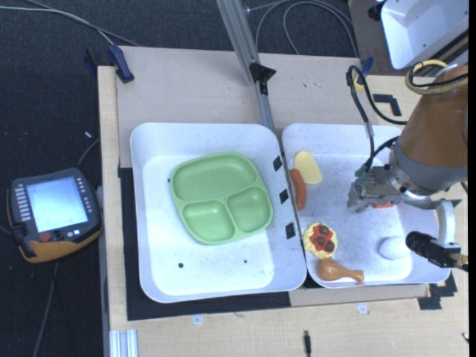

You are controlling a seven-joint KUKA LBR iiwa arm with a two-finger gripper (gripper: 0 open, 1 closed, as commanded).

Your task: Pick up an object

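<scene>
Claw (364,197) above right bin (335,136) (hotdog (299,188), egg (390,248) apart)

Bright, even overhead light washes out the white bins (149,274), shadows are faint, and the whole picture is slightly soft.

Dark carpet floor (52,88) — pale wooden bench (186,88), cables (297,13) trailing behind.

I can't read any text, label, brand or number from here. The pendant (53,213) left of the desk (186,80) has a lit screen, but whatever it displays is washed out and too small for me to make out.
</scene>
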